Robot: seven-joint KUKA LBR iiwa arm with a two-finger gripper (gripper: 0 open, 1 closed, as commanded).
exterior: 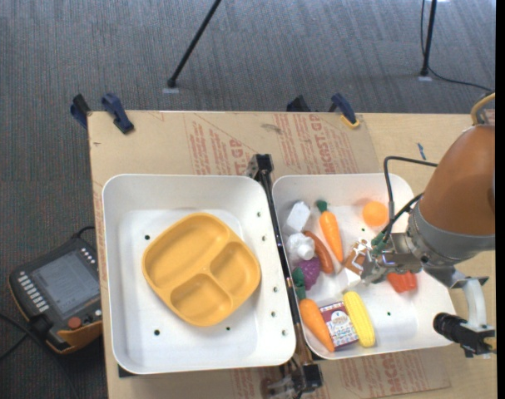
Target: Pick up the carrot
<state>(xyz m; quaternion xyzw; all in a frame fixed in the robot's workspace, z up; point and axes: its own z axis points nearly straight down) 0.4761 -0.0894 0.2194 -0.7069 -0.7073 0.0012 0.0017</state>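
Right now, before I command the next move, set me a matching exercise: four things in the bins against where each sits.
Things:
1. yellow divided plate
2. corn cob
3. orange ball
4. upper carrot

Places:
A. far side of the right bin, near its back wall
B. left bin, alone in the middle
C. near side of the right bin, beside the small red packet
D. right bin, lying left of the gripper

Pairs: 1-B, 2-C, 3-A, 4-D

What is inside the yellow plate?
The yellow plate in the left bin shows three bare compartments with no food in them. Its underside is hidden.
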